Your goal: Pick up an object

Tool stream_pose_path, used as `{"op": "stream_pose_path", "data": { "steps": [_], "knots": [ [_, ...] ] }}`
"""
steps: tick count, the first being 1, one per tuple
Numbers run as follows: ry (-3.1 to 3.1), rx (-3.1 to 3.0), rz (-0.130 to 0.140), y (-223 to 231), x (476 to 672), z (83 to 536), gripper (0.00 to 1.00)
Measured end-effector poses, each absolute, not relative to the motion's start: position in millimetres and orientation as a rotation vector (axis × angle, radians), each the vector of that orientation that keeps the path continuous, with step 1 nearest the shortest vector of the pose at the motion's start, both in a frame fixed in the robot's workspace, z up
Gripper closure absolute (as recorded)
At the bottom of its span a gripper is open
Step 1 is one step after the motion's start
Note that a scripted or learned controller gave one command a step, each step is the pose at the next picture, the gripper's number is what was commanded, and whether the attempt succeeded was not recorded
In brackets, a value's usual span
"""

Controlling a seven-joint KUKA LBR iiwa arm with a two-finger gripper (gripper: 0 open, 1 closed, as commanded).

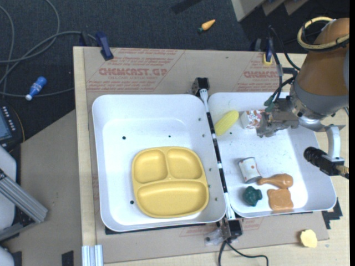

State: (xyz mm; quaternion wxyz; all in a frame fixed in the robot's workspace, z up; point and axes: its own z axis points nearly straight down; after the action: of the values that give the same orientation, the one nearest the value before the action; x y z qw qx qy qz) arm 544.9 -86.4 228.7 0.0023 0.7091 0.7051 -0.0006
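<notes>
White bins sit side by side on a cardboard-covered bench (166, 65). Left bin (111, 115) holds a yellow divided plate (169, 182), three sections, lying flat toward the near side. Right bin (310, 182) holds the small stuff: yellow corn cob (226, 122) at the far left corner next to the divider, a small red-and-white packet (253, 118) just right of it, a small can (249, 169) lying on its side mid-bin, a green lump (253, 195) near the front edge, an orange chicken drumstick (274, 180) beside the can, and a slice of toast (280, 200) just in front of the drumstick.

Grey arm (324, 65) comes in from the right, over the far part of the right bin. Gripper (272, 123) is down low, right beside the packet, looks touching or nearly so; can't tell finger state, too dark and cluttered. Nothing seen lifted.

Off the bench: a blue bottle (36, 86) on the dark floor at left, a small orange piece (208, 24) on the floor up top, a yellow bit (308, 238) on the bench at the front right corner, blue clamps (104, 45) on the far edge.
</notes>
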Motion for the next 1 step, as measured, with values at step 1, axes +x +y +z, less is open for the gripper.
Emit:
{"op": "stream_pose_path", "data": {
  "steps": [1],
  "knots": [
    [2.217,2.227,-0.006,-132.5,548.9,201.3,1.00]
  ]
}}
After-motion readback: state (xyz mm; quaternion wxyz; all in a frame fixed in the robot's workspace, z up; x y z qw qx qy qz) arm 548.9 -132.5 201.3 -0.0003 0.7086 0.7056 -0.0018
